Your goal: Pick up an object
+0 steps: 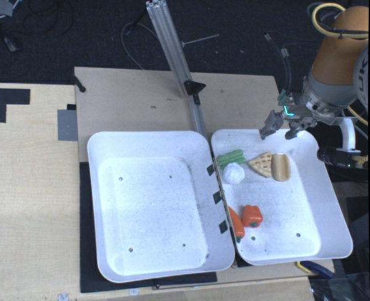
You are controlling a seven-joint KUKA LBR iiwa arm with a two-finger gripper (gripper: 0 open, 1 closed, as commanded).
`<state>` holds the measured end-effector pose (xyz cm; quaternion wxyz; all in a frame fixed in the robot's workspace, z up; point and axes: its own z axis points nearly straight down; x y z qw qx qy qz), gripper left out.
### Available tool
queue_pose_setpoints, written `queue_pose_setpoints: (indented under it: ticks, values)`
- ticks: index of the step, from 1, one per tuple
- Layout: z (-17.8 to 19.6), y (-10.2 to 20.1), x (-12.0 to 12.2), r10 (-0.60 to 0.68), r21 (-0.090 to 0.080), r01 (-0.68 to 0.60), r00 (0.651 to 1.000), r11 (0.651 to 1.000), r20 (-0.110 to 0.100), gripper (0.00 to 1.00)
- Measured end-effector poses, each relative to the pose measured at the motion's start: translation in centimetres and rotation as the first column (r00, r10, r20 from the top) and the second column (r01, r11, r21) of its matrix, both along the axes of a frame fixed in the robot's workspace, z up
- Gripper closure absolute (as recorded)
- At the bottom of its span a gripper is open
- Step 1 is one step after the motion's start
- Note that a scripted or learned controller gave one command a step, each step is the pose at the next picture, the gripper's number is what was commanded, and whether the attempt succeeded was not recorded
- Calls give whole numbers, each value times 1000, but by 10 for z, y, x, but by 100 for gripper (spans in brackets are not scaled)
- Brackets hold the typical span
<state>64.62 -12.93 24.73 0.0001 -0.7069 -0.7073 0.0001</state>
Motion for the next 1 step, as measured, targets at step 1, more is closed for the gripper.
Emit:
queue_pose_setpoints:
  ticks: [1]
  values:
    - [0,0,0,0,0,0,1000,1000,0,0]
